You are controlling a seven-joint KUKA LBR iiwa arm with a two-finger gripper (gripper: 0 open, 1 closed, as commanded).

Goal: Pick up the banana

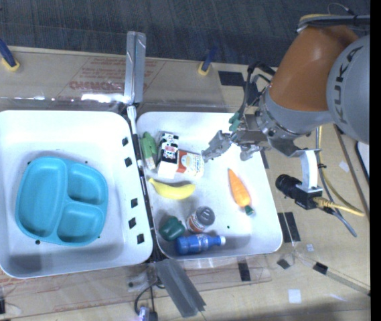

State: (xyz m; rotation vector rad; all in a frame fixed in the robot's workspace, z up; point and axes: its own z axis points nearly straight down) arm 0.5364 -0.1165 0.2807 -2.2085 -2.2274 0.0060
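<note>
You'll find the banana (173,189) just below the white carton (179,164), whose label is unreadable. The gripper (218,145) hovers right of that carton, fingers spread, holding nothing.

Banana (173,190): yellow, whole, gently curved with ends turned upward in view. Lies flat on the floor of the right bin (260,229), near its left wall, just below a white carton (180,164).

My surface (56,79) is pale wood, blue clamps (5,53) on its far edge. Dark grey carpet floor (177,12) beyond it. Even overhead light.
</note>
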